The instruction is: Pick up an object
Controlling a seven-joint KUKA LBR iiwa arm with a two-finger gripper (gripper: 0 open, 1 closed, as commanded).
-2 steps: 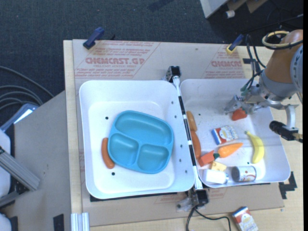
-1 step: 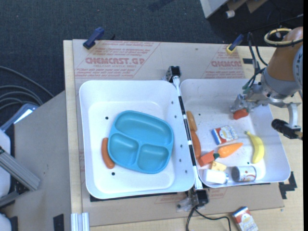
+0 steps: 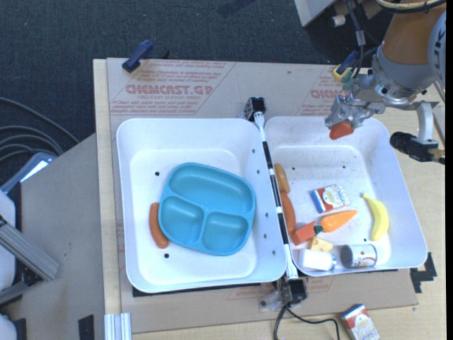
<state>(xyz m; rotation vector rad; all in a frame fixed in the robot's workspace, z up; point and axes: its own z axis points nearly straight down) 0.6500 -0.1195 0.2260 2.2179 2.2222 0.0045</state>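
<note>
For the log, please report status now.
Pincer shut on small red object, above right bin back edge. Nothing in the way.

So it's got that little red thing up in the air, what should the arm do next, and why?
Probably carry it leftward over the left bin and lower it there. The gripper appears to pinch a small red object between its fingers, lifted above the far edge of the right bin. The blue divided plate in the left bin looks like a natural drop spot, though that is a guess.
</note>
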